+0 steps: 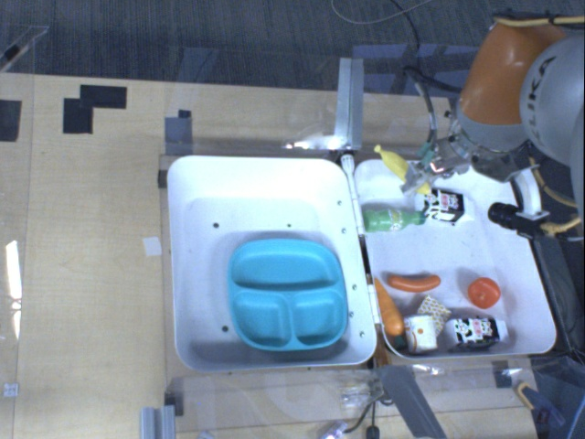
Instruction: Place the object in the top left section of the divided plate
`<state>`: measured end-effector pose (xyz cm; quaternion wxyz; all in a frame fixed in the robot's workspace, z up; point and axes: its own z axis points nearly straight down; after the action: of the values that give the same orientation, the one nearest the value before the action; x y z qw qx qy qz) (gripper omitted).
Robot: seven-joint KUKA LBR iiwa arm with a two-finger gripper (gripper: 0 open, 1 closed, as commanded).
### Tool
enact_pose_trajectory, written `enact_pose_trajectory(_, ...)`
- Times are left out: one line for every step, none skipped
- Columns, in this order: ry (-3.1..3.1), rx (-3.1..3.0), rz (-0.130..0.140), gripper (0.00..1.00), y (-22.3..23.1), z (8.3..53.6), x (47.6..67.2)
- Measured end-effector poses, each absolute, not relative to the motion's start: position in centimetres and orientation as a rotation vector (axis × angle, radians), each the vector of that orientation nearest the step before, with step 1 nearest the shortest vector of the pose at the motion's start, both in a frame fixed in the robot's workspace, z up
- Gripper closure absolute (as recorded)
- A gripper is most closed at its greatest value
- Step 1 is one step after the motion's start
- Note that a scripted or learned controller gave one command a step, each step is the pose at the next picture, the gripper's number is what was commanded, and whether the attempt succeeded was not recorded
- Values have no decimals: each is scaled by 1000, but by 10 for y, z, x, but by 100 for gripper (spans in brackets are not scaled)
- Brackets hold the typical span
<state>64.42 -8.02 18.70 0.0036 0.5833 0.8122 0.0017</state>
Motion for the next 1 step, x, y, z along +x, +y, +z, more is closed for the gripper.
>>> enact_pose_trajectory(2778, 1454, 6, 100, -1, 197, 602)
